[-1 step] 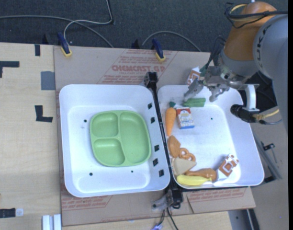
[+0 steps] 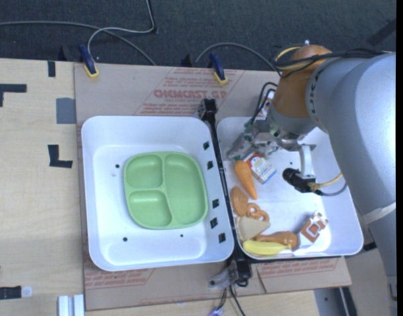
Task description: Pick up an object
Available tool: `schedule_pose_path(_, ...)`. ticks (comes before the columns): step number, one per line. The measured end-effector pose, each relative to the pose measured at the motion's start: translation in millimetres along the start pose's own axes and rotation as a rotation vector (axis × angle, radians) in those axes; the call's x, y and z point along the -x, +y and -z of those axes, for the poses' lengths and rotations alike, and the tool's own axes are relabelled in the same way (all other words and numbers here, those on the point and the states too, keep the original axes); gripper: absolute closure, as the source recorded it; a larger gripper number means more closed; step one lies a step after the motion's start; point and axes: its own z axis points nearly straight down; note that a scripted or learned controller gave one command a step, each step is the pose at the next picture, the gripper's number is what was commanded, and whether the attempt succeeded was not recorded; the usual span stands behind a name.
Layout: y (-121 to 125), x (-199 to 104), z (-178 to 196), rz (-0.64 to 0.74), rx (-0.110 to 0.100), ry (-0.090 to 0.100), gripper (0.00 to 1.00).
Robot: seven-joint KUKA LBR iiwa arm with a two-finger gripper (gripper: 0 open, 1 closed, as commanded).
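Right bin (image 2: 340, 226) held the pickable clutter: an orange carrot (image 2: 245, 178) lying lengthwise near the bin's left wall, a small white packet with red print (image 2: 261, 168) just beside it on the right, a pretzel-like orange piece (image 2: 244, 205) nearer the camera, a tan wedge (image 2: 251, 228) below that, a yellow banana (image 2: 264, 247) along the near wall, an orange-brown piece (image 2: 284, 239) touching the banana, and a red-and-white block (image 2: 314, 227) near the near-right corner. A black part with a yellow cable (image 2: 307, 180) hung over the bin's right-middle.

End effector (image 2: 254, 144) was low over the far-left part of the right bin, just above the carrot's top end and the packet. Its tips were blurred against the metal parts; how far apart they were, cannot tell, and nothing was seen gripped between them.

Arm (image 2: 359, 110) came in from the right, orange band (image 2: 295, 87) above the wrist.

Left bin (image 2: 99, 176) carried a green divided plate (image 2: 166, 189) in its middle. Both bins sat on a cardboard sheet (image 2: 188, 91) on the bench (image 2: 24, 176), blue clamps (image 2: 89, 63) at the far edge.
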Motion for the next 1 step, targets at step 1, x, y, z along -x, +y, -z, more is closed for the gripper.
schedule_pose_path(1,-22.0,-1.6,0.2,-0.002,0.001,-0.002,0.0)
